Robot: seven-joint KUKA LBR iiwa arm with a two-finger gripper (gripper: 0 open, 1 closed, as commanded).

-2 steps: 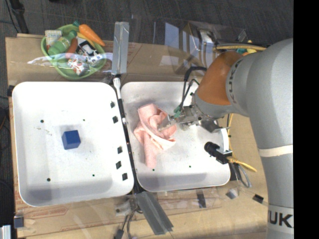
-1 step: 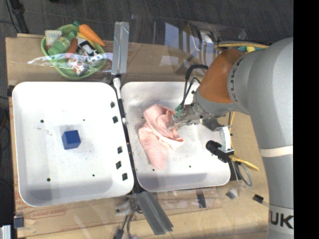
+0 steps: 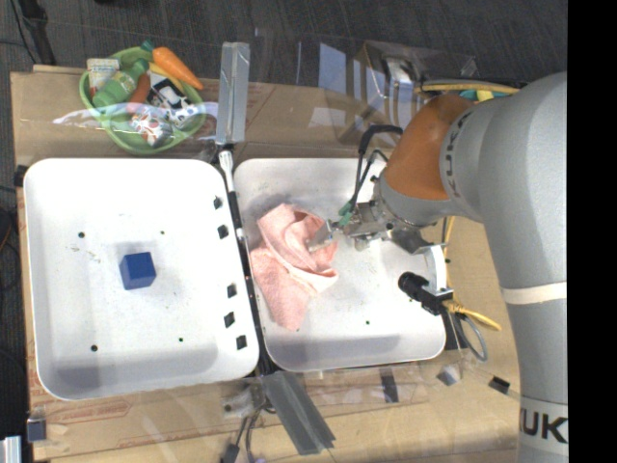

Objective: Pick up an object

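**Gripper low over pink cloth in the right-hand bin — grasp not confirmed**

The arm (image 3: pixel 501 162) reaches in from the right of the frame, its orange band sitting above the wrist. The gripper (image 3: pixel 333 228) is down at the right edge of a crumpled pink cloth (image 3: pixel 289 258), which lies in the left half of the right bin (image 3: pixel 386 340), close to the divider between the two bins. The tip of the gripper appears to touch or press into the cloth's upper fold. How far the jaws stand open cannot be told from this angle, and no fabric can be seen clamped between them; a hold is therefore not recorded.

A small blue cube (image 3: pixel 138 269) sits alone in the left bin (image 3: pixel 58 355), well apart from the arm. A green bowl of toy food (image 3: pixel 145 99) rests on the bench (image 3: pixel 39 85) at the upper left, outside both bins.

Assessment: the step in hand looks like the closing-and-lifting stage on the cloth. To do it well, the jaws should bite a raised ridge of fabric rather than a flat layer — a thin pinch is likely to slip. The lift should be straight up and slow, so that the trailing lower part of the cloth clears the bin wall without dragging. Limp fabric may sag and pull free if the grip is shallow.
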